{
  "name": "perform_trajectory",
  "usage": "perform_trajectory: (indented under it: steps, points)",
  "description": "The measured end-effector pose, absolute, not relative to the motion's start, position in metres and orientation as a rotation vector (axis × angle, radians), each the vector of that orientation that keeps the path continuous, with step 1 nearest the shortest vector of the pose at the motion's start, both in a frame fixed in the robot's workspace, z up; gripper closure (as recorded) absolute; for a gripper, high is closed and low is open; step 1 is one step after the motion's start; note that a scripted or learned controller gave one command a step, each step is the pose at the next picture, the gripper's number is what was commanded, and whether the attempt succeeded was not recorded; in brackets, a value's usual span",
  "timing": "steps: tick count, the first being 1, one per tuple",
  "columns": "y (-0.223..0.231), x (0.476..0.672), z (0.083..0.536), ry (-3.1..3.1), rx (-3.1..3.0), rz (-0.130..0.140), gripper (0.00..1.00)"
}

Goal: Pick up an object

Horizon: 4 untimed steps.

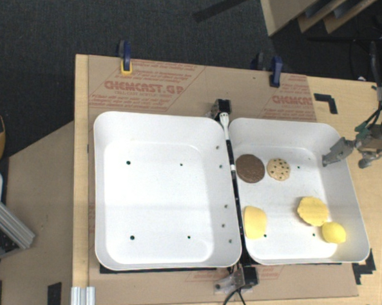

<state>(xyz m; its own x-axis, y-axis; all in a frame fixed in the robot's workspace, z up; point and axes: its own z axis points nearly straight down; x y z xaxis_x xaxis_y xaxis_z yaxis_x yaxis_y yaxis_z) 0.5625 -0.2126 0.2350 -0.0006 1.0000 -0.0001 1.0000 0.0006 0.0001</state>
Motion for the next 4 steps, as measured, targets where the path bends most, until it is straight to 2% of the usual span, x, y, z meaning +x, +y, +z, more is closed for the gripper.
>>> perform_trajectory:
  steps: [1,2,3,4]
  points:
    - [-0.157,0.576,0.078,2.23,2.221,-0.001,0.0]
    - [-0.094,0.63,0.085,2.229,2.21,0.008,0.0]
    - [-0.099,0.63,0.098,2.218,2.214,0.008,1.0]
    - [0.029,0.661,0.308,2.226,2.199,0.03,1.0]
